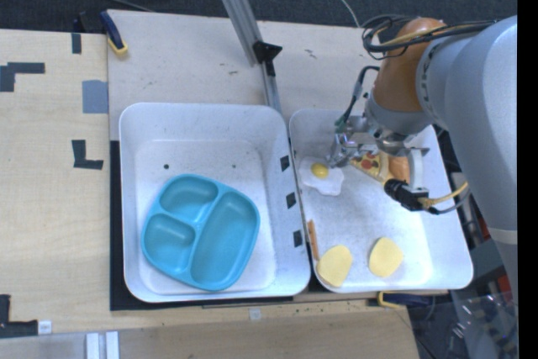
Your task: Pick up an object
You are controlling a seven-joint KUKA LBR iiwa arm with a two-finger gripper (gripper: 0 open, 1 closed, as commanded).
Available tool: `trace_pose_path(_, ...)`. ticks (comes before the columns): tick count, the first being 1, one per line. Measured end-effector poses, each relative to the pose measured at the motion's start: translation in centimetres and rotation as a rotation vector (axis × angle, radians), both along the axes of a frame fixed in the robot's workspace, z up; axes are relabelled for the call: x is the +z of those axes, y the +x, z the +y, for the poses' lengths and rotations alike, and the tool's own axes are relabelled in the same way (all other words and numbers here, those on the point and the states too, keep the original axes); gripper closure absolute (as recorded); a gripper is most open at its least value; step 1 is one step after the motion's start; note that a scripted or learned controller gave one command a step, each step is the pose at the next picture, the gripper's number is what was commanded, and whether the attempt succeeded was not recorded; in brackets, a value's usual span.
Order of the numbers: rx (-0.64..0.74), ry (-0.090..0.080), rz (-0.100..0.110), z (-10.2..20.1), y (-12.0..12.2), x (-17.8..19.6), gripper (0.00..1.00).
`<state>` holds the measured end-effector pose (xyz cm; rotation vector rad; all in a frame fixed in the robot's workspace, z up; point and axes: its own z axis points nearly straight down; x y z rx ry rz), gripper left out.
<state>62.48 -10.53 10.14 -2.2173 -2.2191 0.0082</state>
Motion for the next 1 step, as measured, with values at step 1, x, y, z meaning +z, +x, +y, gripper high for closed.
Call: trace_pose_path(1, -0.001, -0.003, -0.011, 0.17, 0.57, -1.06, 1.00)
